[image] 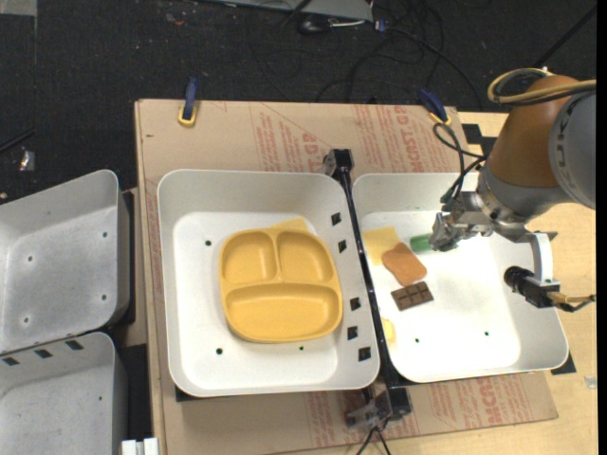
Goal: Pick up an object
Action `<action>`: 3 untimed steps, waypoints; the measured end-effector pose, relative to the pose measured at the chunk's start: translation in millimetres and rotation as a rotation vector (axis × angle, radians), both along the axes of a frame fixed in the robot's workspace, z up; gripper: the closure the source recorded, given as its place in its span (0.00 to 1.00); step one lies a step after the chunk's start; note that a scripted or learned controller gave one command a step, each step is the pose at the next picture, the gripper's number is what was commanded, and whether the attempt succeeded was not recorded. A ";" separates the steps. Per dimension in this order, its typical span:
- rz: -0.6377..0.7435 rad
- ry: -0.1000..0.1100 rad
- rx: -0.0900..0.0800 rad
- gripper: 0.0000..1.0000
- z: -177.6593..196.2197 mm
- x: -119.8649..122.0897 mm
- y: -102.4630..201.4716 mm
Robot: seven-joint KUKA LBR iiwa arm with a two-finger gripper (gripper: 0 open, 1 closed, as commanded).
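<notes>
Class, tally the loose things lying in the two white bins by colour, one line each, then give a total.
Yellow: 2, divided tray and flat slice
Tan: 1, bread-like piece
Dark brown: 1, chocolate-like square
Green: 1, small piece
Total: 5

From where I stand, the only lettering is red print on the brown cardboard sheet point(256, 126) spread over the worktop under the two bins. Near its top edge a few upside-down letters look like "NOT" and "DO", the rest too faint to read. More red print at its bottom edge is illegible
</notes>
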State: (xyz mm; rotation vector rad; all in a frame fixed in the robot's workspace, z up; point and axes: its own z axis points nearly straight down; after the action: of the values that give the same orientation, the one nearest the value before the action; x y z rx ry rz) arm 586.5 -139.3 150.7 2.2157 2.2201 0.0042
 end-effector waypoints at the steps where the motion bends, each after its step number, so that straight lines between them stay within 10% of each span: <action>1: -0.001 0.001 0.000 1.00 44.7 0.0 -6.5; 3: 0.006 0.005 0.003 1.00 109.0 7.2 42.5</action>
State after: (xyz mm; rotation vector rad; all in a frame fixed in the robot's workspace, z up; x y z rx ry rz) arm 593.7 -96.8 259.7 2.2129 2.2308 0.0021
